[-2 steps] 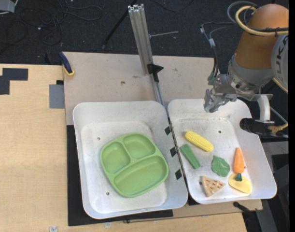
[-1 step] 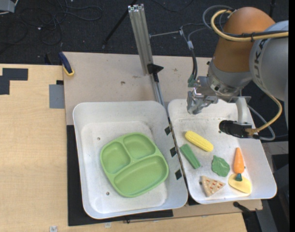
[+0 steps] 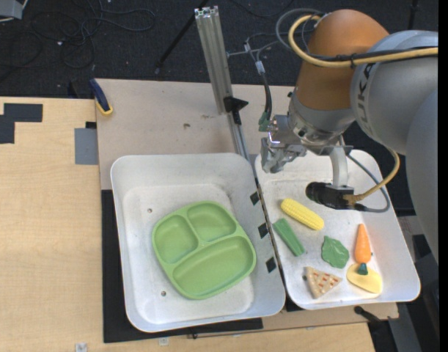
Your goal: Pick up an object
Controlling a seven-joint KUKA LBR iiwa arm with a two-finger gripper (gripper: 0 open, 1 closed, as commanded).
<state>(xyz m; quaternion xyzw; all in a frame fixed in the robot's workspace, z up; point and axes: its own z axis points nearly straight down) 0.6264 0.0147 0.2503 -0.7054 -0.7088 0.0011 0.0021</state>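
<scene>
arm: grey, comes in from the right side, bends down over the bench | wrist: orange band on top, yellow cable goes around it | gripper (image 3: 273,158): points down, hangs at the far left part of the right bin, holds nothing I can see | fingers: too small to judge

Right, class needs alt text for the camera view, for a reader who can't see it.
A grey arm reaches from the right, its gripper over the far end of the right bin, which holds toy corn, a green bean, a carrot and a pizza slice. The left bin holds a green tray.
</scene>
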